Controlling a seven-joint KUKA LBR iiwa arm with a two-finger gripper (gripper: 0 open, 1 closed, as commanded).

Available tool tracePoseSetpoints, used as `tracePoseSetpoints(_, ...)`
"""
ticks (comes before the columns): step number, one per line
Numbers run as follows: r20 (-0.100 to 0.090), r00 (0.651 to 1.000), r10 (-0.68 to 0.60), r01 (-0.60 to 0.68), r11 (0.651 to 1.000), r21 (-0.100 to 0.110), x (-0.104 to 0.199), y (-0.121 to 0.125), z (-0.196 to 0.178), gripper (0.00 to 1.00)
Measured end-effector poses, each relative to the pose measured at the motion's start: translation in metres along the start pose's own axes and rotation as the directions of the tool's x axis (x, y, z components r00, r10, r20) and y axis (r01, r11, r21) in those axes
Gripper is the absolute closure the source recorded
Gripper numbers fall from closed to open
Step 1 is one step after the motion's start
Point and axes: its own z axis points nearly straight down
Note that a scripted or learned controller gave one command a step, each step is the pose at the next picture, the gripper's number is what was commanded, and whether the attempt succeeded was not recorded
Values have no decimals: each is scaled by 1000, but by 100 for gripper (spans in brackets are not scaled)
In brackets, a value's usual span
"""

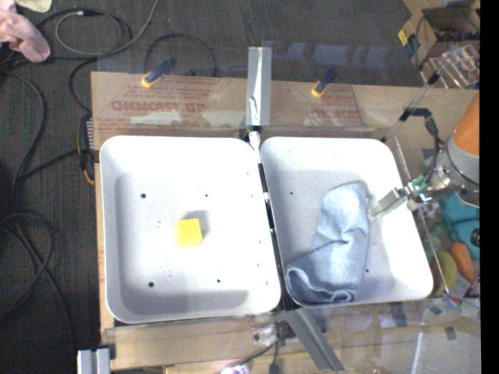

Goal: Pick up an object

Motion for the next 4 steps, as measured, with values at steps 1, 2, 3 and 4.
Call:
tracePoseSetpoints(1, 1, 1000, -13, 13, 1000, 2, 45, 48, 31, 0)
tracePoseSetpoints(2, 4, 1000, 20, -20, 1000, -7, 16, 28, 131, 0)
tracePoseSetpoints(3, 0, 1000, 22, -22, 1000, -19, -33, 88, 134, 0)
tracePoseSetpoints(4, 8, 1000, 22, -22, 1000, -19, -35, 88, 126, 100)
